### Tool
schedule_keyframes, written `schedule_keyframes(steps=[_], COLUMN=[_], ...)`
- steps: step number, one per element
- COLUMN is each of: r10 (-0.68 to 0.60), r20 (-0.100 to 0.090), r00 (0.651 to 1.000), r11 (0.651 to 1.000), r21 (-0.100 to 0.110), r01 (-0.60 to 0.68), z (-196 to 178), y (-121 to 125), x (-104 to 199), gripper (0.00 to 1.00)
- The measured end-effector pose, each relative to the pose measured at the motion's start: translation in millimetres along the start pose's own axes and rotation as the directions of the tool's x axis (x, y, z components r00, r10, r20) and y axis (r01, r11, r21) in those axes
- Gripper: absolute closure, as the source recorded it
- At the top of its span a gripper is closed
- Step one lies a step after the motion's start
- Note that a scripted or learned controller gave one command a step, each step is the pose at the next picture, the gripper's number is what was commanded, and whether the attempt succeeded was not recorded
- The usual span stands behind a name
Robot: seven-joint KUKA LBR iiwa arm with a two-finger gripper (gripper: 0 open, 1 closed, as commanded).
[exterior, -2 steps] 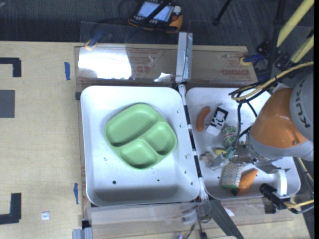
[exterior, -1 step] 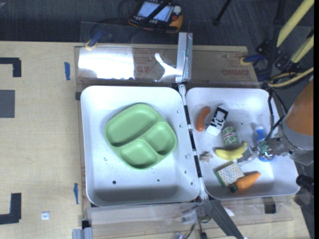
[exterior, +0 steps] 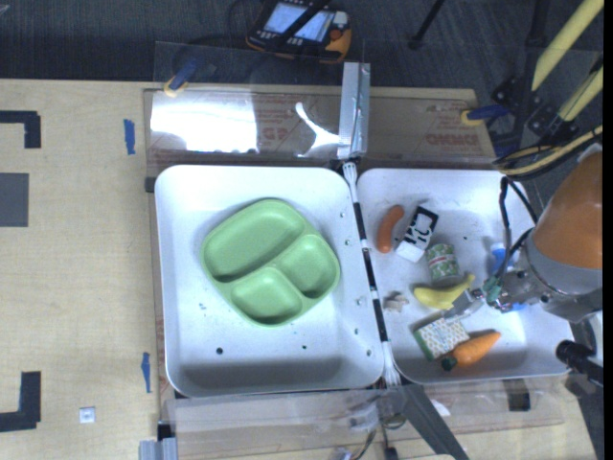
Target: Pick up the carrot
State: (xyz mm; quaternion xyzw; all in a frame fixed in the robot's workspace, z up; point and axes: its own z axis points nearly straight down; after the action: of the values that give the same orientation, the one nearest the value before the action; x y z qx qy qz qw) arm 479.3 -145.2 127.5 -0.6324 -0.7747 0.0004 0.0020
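The carrot [exterior: 476, 347] lies near the front edge of the right bin [exterior: 460, 182], just beside a small speckled card [exterior: 441, 334]. The arm [exterior: 575, 233] reaches in from the right and its hand [exterior: 482, 296] hovers low above the carrot, touching or nearly touching a banana [exterior: 442, 293] — whether it is clenched or released I cannot tell. Farther back sit a sausage [exterior: 389, 228], a black-and-white box [exterior: 416, 232] and a small can [exterior: 441, 262]. The left bin [exterior: 182, 257] holds a green divided plate [exterior: 271, 261].

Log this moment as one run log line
task: pick up carrot | carrot: lying in right bin, front | gripper: above banana, not on carrot | status: not grasped
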Motion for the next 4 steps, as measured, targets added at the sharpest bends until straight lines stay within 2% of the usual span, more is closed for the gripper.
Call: schedule_keyframes(steps=[1,2,3,4], r10=[-0.097,-0.089,-0.204,-0.586], r20=[0.003,0.009,0.003,0.013], r00=[0.995,0.996,0.979,0.81], r11=[0.995,0.996,0.979,0.81], r21=[-0.002,-0.015,-0.002,-0.008], r01=[0.097,0.089,0.204,0.586], z=[-74.1,29.8,-63.0,29.0], y=[-0.4,9.9,10.5,8.5], x=[-44.7,22.5,-22.3,14.4], gripper=[0.0,0.0,0.0,0.0])
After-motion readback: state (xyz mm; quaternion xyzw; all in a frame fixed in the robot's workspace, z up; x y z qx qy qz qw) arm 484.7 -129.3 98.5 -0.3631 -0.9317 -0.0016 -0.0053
